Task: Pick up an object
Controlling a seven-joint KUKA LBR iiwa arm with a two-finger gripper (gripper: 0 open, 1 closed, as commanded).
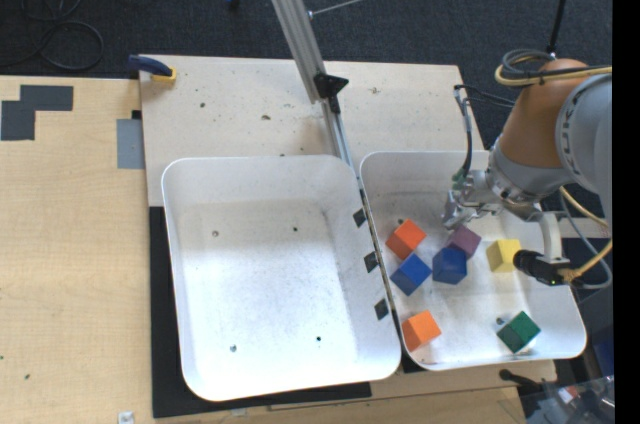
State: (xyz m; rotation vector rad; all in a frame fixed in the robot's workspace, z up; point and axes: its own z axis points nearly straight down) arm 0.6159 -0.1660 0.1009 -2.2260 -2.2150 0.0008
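- The purple cube (464,240) lies in the right bin (560,337), toward its middle, just below the gripper (466,212).
- The gripper hangs directly over that cube, its tip very close to the cube's far edge; I cannot tell whether it touches, nor whether it is parted or closed, since the wrist hides the tip from this slant.
- A blue cube (450,264) sits touching or almost touching the purple cube on its near-left side.
- A second blue cube (410,274) lies just left of that one, close to the bin's left wall.
- An orange cube (406,238) rests just far of the second blue cube, left of the purple cube.
- A yellow cube (503,255) lies to the right of the purple cube, a little apart from it.
- Another orange cube (421,328) sits at the near-left corner of the right bin.
- A green cube (518,332) lies near the bin's near-right edge, well apart from the others.
- The arm (550,137), grey with an orange band, reaches in from the right over the bin's far-right part.
- The left bin (200,212) stands beside the right one, their walls meeting.
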